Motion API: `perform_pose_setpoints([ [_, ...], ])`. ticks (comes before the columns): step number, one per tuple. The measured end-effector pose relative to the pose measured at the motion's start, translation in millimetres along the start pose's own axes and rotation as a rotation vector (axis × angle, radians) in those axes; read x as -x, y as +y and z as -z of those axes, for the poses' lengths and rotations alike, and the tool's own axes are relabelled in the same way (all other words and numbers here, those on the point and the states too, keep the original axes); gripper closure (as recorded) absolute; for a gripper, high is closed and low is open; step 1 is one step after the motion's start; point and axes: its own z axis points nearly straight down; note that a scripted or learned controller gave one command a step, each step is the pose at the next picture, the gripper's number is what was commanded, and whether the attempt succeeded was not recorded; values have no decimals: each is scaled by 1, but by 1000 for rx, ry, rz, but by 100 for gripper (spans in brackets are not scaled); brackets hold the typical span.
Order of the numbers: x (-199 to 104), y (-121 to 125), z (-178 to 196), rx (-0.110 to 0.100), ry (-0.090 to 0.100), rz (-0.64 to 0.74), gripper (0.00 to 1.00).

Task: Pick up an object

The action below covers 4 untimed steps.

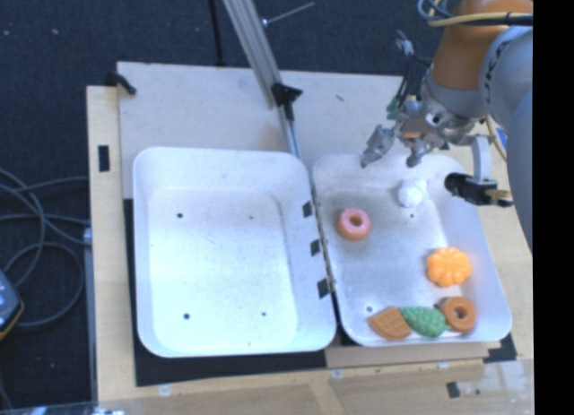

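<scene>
My two-finger gripper (pixel 393 155) hung open and empty over the right white bin's (pixel 480 252) far edge, near a small white ball (pixel 411 194).

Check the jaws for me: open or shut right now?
Open. The gripper hangs over the right bin's far rim with its two fingertips apart and nothing between them.
</scene>
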Motion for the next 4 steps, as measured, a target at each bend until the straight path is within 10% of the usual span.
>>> perform_pose_setpoints([
  [2,-2,-152,-113,-2,0,-3,0],
  [3,-28,-183,-112,0,0,0,0],
  [4,-31,-111,-112,0,-1,1,0],
])
